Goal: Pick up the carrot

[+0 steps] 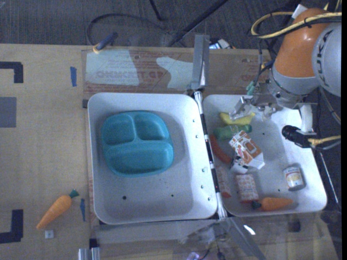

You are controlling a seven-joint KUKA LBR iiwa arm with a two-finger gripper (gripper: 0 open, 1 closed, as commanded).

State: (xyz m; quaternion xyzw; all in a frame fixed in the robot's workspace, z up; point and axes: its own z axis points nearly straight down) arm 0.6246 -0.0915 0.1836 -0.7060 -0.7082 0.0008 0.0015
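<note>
An orange carrot (275, 203) with a dark green top lies near the front edge of the right bin (309, 199). A second carrot (54, 210) lies on the wooden bench, left of the left bin. My gripper (242, 110) hangs over the back left part of the right bin, just above a yellow banana-like toy (234, 118). It is well away from both carrots. The grey arm with its orange band (297, 50) reaches in from the upper right.
The right bin also holds a green vegetable (231, 130), a red sausage-like piece (219, 149), a white-and-orange carton (246, 151), a red patterned packet (246, 187) and a small can (293, 177). A teal divided plate (136, 143) sits in the left bin (162, 199).
</note>
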